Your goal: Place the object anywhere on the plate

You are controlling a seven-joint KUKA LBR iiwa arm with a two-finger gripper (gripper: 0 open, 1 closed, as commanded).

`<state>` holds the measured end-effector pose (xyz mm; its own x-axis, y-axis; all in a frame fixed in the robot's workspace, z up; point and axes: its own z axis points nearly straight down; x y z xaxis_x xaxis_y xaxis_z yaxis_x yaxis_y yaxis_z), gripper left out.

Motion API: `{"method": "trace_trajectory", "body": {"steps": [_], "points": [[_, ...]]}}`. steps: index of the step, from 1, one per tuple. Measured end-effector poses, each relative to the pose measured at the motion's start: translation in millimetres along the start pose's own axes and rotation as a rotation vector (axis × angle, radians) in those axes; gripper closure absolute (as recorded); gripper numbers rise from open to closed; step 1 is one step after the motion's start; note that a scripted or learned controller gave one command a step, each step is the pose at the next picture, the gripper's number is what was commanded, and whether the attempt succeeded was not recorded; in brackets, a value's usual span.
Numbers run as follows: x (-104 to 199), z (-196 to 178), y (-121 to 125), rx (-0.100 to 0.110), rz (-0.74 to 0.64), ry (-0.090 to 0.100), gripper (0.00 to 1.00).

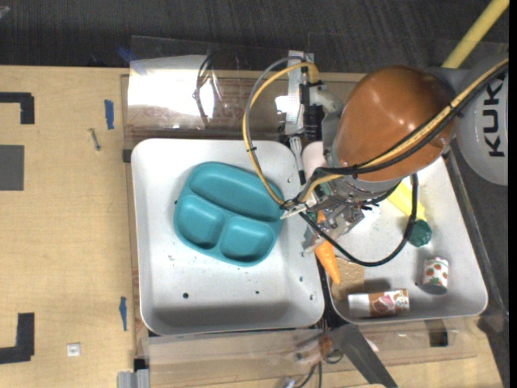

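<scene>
The hand (333, 217) hangs right of the teal three-part plastic plate (227, 212), above an orange carrot toy (326, 261); its grip I cannot tell.

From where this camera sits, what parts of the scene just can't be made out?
- The gripper: cables and the orange wrist band above it hide its fingertips.
- The orange carrot-like object: its upper end is tucked under the gripper; whether it is gripped can't be told.
- The yellow object: mostly covered by the arm.
- The small cup and tube: their prints are too small to read.
</scene>
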<state>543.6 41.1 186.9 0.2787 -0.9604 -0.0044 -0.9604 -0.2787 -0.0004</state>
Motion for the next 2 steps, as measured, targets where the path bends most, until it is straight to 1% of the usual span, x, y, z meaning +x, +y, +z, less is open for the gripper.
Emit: {"method": "trace_trajectory", "body": {"steps": [1, 2], "points": [[25, -114, -80, 0.010, -0.116, 0.003, 1.00], [-42, -94, -38, 0.000, -0.255, 0.000, 1.00]]}}
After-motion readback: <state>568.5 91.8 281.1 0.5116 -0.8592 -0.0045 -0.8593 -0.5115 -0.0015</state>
